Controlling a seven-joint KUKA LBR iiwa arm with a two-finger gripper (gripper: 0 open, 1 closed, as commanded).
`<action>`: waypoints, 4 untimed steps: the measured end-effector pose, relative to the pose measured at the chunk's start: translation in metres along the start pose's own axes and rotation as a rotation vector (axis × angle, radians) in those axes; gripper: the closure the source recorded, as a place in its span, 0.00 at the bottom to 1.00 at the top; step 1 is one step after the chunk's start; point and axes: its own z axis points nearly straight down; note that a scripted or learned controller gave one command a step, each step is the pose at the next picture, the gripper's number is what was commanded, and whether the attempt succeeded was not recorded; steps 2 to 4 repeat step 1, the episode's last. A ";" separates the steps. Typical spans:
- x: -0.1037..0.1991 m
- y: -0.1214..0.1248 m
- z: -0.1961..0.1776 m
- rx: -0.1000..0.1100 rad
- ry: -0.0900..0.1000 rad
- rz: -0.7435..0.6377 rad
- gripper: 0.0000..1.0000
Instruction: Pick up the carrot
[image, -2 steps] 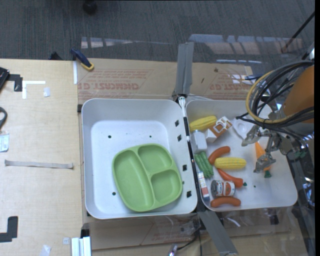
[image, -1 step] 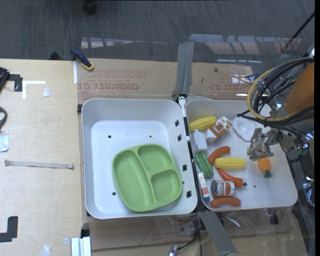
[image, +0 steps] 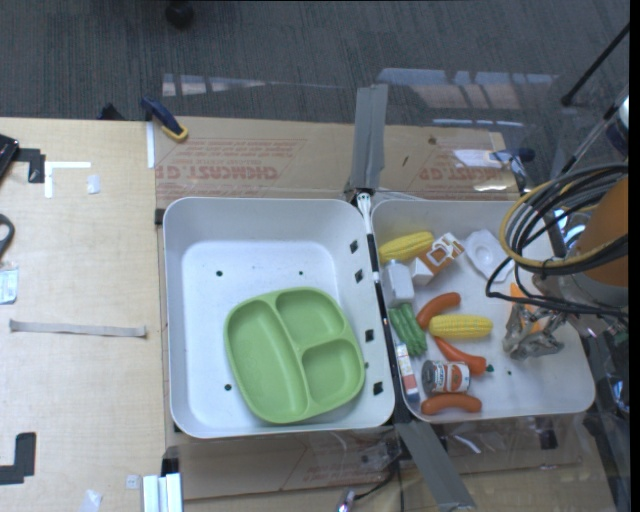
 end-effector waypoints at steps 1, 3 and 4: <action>-0.031 0.000 -0.066 0.002 -0.003 -0.243 1.00; -0.031 0.000 -0.066 0.002 -0.003 -0.243 1.00; -0.031 0.000 -0.066 0.002 -0.003 -0.243 1.00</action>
